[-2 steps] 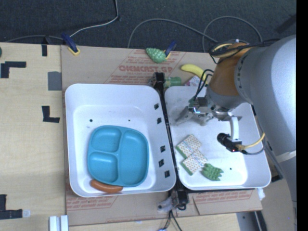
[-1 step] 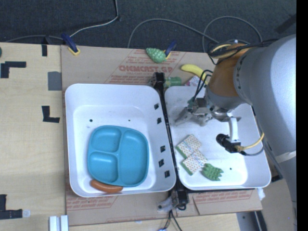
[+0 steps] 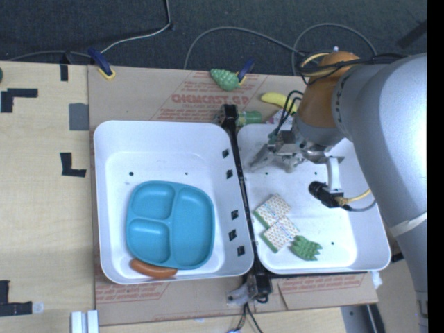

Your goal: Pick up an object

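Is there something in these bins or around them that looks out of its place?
Yes. A green toy and a yellow object lie outside the bins, on the cardboard behind them. In the left bin, an orange sausage-like toy lies beside the blue divided plate, not on it.

You have 2 white bins: a left bin and a right bin. Left bin holds 1 blue divided plate with 3 compartments, and 1 orange sausage-shaped item. Right bin holds 2 checkered cracker-like squares and 1 green leafy item. Outside the bins on your cardboard sheet: 1 green item, 1 yellow banana-shaped item, 2 blue clips. Count 1 arm and 1 gripper.
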Controlling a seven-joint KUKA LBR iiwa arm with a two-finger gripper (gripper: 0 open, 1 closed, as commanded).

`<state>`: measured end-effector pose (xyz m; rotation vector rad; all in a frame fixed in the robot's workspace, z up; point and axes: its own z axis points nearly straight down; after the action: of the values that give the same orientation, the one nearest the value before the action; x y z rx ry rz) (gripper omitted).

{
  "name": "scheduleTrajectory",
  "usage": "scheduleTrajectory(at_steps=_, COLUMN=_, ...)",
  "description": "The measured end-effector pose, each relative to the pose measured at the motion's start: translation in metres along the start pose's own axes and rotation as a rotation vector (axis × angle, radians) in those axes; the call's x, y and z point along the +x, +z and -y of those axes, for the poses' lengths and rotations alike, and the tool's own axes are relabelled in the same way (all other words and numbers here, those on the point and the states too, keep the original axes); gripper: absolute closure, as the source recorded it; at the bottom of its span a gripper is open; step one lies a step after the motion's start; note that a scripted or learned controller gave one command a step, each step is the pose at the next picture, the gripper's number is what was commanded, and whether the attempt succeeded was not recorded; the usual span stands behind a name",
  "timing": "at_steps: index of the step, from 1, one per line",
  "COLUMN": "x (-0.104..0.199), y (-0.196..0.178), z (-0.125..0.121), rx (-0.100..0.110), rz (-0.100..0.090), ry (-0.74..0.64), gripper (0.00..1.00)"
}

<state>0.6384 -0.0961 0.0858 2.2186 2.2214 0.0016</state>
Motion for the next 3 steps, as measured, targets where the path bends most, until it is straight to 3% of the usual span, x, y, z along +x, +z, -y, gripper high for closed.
scheduleTrajectory(at_steps=1, x=-0.008, y=0.0, z=-0.031, rx=0.0, rz=0.0, ry=-0.001, gripper=0.0)
scheduleTrajectory(at_steps=2, x=-0.009, y=0.0, z=-0.008, rx=0.0, rz=0.001, ry=-0.001, gripper=0.0)
scheduleTrajectory(at_steps=3, x=-0.012, y=0.0, z=-0.031, rx=0.0, rz=0.0, ry=-0.001, gripper=0.0)
